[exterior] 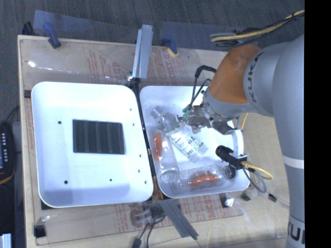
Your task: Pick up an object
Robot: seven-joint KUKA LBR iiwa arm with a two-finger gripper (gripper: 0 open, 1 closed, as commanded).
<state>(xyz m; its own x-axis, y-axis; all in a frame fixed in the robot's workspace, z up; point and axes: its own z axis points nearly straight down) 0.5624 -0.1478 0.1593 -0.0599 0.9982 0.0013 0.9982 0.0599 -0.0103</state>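
So the pick isn't done yet as far as I can judge. The gripper (192,119) is down inside the right bin (150,98), sitting over the pile, but I honestly can't tell whether it's got anything, because the wrist and cables hide that part. Nothing is visibly lifted clear, so I'd say the grab and the lift are both still to come.

Contents: all the stuff is in that right bin. Just below the gripper there's a clear plastic bottle (187,144) lying on its side, probably the closest target. Left of the gripper and lower, an orange carrot-like piece (158,144) lies near the bin wall. Further below sit another orange item (202,179) and some clear cup-ish thing (168,177), hard to make out.

The left bin (46,138), well away from the gripper, has just a dark ribbed panel (98,137) in its floor.
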